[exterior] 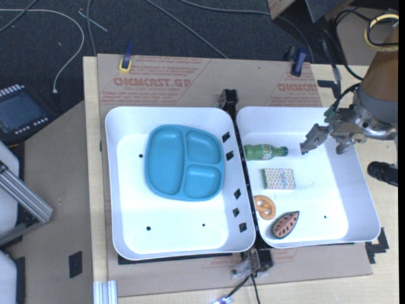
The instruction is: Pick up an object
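The right bin (345, 230) holds a green bottle (264, 151) lying on its side, a small patterned square packet (279, 178), an orange pretzel-shaped piece (264, 206) and an orange-brown leaf-shaped object (285, 224). My gripper (326, 140) hangs over the upper right part of this bin, right of the bottle. Its two dark fingers (311, 140) are spread apart with nothing between them.
The left bin (123, 220) holds a blue divided plate (185, 162). A black divider with clips (235, 170) runs between the bins. Clamps (127, 59) sit on the cardboard bench's far edge. Cables lie on the dark floor beyond.
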You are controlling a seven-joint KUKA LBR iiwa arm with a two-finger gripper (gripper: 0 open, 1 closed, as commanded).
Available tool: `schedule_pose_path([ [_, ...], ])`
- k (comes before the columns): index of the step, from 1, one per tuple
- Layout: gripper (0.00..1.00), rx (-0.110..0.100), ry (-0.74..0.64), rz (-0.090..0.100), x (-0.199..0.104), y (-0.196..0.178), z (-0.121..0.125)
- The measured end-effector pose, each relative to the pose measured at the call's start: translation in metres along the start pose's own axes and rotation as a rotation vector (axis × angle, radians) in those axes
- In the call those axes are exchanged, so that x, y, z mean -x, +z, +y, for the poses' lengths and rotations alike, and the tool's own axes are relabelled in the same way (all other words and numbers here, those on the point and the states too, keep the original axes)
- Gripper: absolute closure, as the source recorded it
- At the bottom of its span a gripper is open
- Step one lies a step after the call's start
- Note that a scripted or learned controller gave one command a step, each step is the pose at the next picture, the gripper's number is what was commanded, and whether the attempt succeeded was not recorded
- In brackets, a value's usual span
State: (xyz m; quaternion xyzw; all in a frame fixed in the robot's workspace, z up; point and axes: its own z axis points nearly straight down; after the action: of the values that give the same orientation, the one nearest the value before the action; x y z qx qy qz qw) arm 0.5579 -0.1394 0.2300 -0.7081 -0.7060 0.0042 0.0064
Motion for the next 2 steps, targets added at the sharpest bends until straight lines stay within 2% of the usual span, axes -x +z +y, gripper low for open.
schedule_pose_path([
  [1, 0.00, 0.014, -0.003, -0.002, 0.000, -0.007, 0.003],
  [2, 0.00, 0.010, -0.003, -0.001, -0.007, 0.052, 0.007],
])
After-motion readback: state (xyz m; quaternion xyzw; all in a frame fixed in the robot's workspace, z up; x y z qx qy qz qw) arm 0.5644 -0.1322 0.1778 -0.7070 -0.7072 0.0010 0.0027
